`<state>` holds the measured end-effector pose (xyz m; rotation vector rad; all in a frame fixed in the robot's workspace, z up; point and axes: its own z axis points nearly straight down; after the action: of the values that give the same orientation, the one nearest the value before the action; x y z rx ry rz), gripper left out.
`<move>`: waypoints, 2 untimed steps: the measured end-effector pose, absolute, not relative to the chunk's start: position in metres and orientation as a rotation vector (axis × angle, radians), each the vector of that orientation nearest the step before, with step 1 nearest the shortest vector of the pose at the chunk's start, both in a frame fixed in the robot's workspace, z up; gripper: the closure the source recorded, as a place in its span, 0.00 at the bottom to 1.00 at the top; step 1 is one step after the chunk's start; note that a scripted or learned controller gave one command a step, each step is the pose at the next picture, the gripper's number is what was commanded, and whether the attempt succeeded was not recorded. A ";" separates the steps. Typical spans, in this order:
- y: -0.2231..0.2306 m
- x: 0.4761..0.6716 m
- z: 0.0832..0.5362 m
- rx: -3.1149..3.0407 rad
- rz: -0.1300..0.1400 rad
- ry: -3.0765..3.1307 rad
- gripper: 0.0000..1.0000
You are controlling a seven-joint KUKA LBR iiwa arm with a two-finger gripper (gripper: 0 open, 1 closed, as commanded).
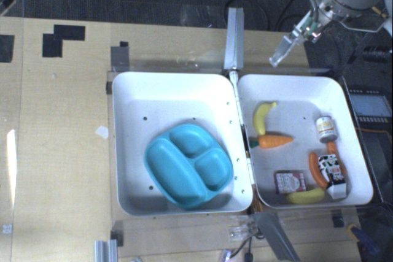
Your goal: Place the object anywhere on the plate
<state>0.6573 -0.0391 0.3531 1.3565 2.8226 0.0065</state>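
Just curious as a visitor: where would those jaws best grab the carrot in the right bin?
Probably across the carrot's thick orange middle, coming straight down from above. It lies flat and roughly crosswise in the right bin, tapering to the right, with the banana close by its green end. The gripper should turn its jaws to close across the carrot's narrow width.

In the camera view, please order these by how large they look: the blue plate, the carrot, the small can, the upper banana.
1. Blue plate, by far the largest.
2. Upper banana and carrot: they look alike, so I do not rank them.
3. Small can, the smallest.
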 end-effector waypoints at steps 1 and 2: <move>0.037 0.639 0.280 1.706 0.004 2.635 0.00; 0.059 0.653 0.437 2.053 0.007 2.372 0.00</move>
<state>0.6531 0.0586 0.4370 2.0526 2.3721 0.0069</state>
